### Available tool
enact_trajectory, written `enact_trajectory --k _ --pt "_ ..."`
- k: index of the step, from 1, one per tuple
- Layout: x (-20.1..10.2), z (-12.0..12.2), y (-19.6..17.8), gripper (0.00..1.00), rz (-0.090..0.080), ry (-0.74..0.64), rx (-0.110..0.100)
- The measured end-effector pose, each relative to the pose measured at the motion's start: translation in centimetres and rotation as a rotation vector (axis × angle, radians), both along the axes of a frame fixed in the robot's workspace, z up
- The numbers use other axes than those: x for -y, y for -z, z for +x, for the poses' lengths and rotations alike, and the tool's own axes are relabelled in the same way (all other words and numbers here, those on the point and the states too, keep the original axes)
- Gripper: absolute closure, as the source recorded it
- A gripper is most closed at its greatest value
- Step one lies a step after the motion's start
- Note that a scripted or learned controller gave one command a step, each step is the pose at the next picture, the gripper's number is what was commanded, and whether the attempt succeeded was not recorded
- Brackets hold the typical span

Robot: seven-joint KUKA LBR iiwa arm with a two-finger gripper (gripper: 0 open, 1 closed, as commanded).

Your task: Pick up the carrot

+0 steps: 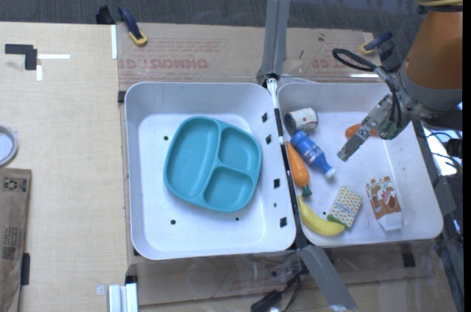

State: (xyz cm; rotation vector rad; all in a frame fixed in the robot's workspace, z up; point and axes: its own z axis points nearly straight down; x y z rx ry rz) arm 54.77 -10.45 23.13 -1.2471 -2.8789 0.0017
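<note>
Orange carrot [297, 163] lies in the right bin [423, 156] against its left wall, just left of the blue bottle [311, 151], tip toward the banana [319, 221]. Gripper [349, 150] hangs right of the bottle, holding nothing, well placed to reach across; whether it is spread I cannot tell.

Left bin [140, 178] just has a teal divided plate [213, 164]. Right bin [419, 229] has a blue bottle [311, 152], banana [320, 222], small carton [384, 203], snack packet [345, 206] and a white cup [302, 118] tipped over.
</note>
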Motion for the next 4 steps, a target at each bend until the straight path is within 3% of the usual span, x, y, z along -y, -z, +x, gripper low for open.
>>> enact_trajectory --k 1,2,3,4 --pt "2.1 0.2 -11.5 0.0 -0.003 0.333 0.0" --pt "1.9 -3.6 1.9 0.0 0.0 0.05 -0.001" --pt "-2.4 -2.5 -1.4 0.0 0.0 -0.277 0.003" --pt "-7.7 -4.4 1.2 0.0 0.0 -0.213 0.0"
